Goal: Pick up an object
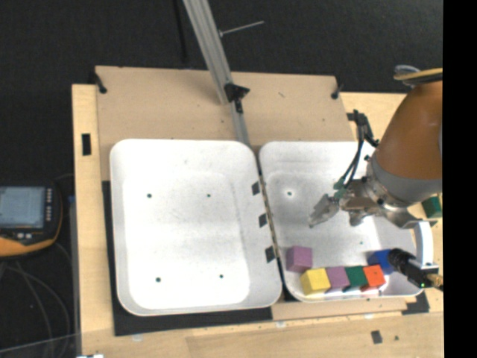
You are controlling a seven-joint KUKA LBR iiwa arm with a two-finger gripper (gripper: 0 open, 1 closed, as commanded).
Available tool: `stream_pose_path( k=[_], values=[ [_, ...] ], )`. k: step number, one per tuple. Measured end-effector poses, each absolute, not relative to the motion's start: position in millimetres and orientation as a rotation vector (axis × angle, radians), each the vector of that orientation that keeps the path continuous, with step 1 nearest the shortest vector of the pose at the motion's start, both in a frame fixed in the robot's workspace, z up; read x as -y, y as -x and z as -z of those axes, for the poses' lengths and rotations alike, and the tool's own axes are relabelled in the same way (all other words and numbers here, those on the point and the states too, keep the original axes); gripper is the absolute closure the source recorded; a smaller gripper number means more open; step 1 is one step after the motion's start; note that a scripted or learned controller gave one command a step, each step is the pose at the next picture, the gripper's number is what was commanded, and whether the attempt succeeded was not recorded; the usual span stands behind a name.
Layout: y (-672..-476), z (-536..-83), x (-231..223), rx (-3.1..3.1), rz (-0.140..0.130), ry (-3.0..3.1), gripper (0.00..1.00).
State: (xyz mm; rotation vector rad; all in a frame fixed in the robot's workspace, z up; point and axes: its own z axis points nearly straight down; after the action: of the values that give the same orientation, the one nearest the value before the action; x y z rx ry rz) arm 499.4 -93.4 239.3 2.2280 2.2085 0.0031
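From my seat I see the desk (86, 200), the left bin (186, 222), then the right bin (313, 170) with the arm (410, 148) over it. The tool (324, 211) hangs above bare floor — open or closed, I cannot tell. The blocks lie along the near edge: purple (299, 257) apart, yellow (315, 280) beside the row. They look light, stiff, flat-sided — I'd pinch the purple across opposite faces. No writing reads.

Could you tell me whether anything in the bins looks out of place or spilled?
Nothing stands out. The blocks sit inside the right bin, crowded along its near edge, with a purple one slightly apart. The tool hangs above them.
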Motion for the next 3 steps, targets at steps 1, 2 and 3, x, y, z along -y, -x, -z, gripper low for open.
stream_pose_path(
  k=[1, 2, 3],
  values=[
    [-499.4, -239.4, 93.5, -2.206, -0.004, -2.229, 0.0],
    [-520.5, -194.5, -7.7, -2.234, 0.001, -2.215, 0.0],
    [-521.6, -207.1, -1.6, -2.218, -0.002, -2.222, 1.0]
  ],
)
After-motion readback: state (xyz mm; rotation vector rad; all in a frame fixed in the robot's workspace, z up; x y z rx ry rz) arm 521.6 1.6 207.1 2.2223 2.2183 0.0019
